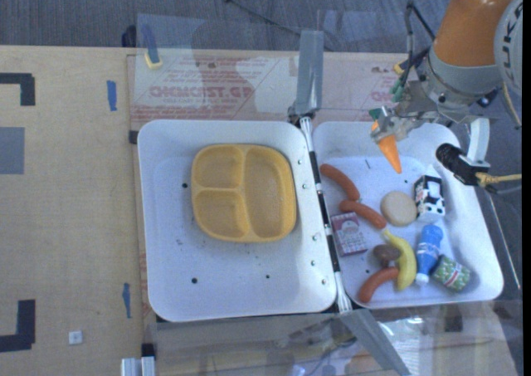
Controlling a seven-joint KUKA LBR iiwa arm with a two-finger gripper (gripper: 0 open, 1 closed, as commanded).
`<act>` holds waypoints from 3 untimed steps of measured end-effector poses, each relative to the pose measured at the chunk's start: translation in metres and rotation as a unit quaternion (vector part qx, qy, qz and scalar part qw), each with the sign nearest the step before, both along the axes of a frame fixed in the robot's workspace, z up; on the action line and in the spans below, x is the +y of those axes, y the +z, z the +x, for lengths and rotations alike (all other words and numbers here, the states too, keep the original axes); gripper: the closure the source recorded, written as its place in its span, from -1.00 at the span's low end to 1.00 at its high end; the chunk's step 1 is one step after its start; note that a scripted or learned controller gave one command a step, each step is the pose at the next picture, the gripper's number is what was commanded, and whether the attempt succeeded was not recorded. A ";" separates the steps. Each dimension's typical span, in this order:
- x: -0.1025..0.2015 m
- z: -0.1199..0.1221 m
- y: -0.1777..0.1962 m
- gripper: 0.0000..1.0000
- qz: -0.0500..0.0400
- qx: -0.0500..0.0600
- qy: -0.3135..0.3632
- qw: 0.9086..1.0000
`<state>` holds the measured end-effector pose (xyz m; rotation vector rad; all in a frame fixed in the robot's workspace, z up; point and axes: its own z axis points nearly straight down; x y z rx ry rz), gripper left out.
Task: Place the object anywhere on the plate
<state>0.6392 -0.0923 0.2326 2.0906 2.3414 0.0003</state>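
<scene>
A yellow plate (pixel 245 192) with three compartments lies in the left bin (pixel 166 266). My gripper (pixel 390 128) hangs over the far part of the right bin (pixel 485 262), well to the right of the plate. It is shut on a small orange carrot (pixel 391 153) with a green top. The carrot dangles tip-down from the fingers, above the bin floor.
In the right bin lie three sausages (pixel 340 181) (pixel 362 213) (pixel 377 283), a banana (pixel 405 261), a round biscuit (pixel 399 208), a red packet (pixel 349 233), a cow-patterned carton (pixel 429 197), a blue bottle (pixel 428 250) and a green can (pixel 452 274). A raised divider (pixel 319 200) separates the bins.
</scene>
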 end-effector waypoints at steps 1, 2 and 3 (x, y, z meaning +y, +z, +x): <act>0.000 0.000 0.000 -1.00 0.000 0.000 0.000 1.000; 0.043 -0.093 0.102 -1.00 0.000 0.000 0.009 1.000; 0.043 -0.092 0.113 1.00 0.000 -0.002 0.010 1.000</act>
